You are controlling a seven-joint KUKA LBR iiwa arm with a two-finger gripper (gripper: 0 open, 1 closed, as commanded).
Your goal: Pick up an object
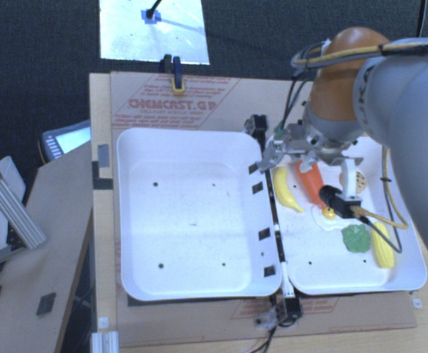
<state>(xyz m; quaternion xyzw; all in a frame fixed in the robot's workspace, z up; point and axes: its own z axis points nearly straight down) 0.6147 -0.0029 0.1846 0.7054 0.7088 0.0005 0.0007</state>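
Gripper (324,169) low in the right bin (409,274), right over the carrot (311,179) beside the banana (284,192); can't tell open or pinched.

Looks like a robotics lab — grey arm (405,101) over two white bins (192,285) on a cardboard-topped bench (170,103), dark fabric backdrop (37,35) at the far side, aluminium rail (8,204) left, loose cables (276,318) near.

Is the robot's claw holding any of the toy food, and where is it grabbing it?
It cannot be told. The gripper hangs right over the carrot beside the banana, but the arm hides its tips.
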